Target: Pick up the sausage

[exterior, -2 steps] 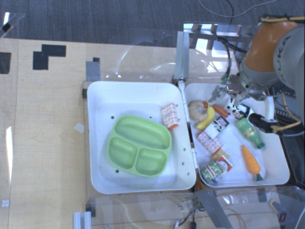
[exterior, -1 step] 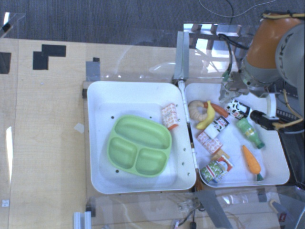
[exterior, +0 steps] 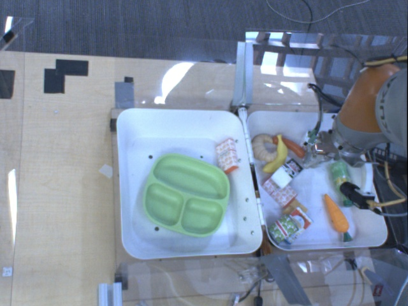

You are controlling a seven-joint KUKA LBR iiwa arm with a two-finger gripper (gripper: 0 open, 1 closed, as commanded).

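Reading the camera view: task appears not yet done. The sausage (exterior: 293, 147), a thin orange-red piece, lies in the right bin (exterior: 376, 234) beside the banana (exterior: 277, 156), apparently not lifted. The tool (exterior: 313, 150) sits low just right of it, close to or touching its end; I cannot tell its state. Grasp and lift remain

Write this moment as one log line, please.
arm: over right bin | pincer: near sausage, banana | sausage: in bin, not lifted | left bin: green plate
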